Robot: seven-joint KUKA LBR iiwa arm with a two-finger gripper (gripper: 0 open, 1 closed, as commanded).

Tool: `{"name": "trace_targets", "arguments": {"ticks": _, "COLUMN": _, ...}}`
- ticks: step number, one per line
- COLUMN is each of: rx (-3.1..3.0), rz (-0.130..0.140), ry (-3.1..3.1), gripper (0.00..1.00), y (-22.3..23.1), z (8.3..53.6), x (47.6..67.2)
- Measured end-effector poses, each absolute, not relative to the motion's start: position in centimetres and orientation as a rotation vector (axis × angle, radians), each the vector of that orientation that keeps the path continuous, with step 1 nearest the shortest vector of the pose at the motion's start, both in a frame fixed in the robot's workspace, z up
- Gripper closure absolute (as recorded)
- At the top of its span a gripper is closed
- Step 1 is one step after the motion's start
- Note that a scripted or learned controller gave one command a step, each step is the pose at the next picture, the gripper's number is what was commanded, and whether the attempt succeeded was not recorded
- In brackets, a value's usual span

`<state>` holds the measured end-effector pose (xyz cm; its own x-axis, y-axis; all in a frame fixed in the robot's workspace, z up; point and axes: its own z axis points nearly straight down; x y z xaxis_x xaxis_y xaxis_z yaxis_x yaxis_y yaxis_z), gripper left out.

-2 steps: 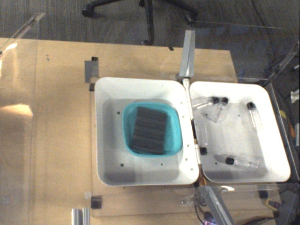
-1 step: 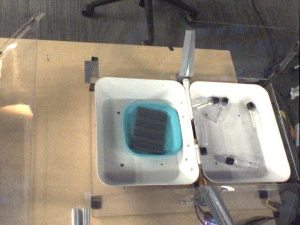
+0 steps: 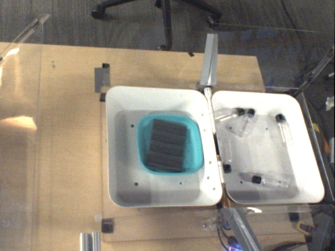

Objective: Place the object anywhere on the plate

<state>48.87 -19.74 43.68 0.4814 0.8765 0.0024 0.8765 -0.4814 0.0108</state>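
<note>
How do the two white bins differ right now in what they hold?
The left bin holds a teal plate with one dark ribbed block lying flat on it, near the middle. The right bin holds several clear tubes with black caps, lying loose at different angles directly on its floor, with no plate. Both bins are shallow, white, rounded at the corners and sit side by side.
</note>
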Motion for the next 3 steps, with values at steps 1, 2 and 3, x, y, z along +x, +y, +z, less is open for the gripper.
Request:
{"name": "trace_targets", "arguments": {"ticks": 1, "rx": 2.778, "rz": 0.014, "ry": 1.450, "gripper": 0.00, "y": -19.36, "z": 43.70, "x": 48.95}}
{"name": "trace_targets", "arguments": {"ticks": 2, "rx": 2.824, "rz": 0.013, "ry": 1.362, "gripper": 0.00, "y": -19.61, "z": 43.64, "x": 48.90}}
{"name": "trace_targets", "arguments": {"ticks": 3, "rx": 2.884, "rz": 0.013, "ry": 1.234, "gripper": 0.00, "y": -19.77, "z": 43.60, "x": 49.50}}
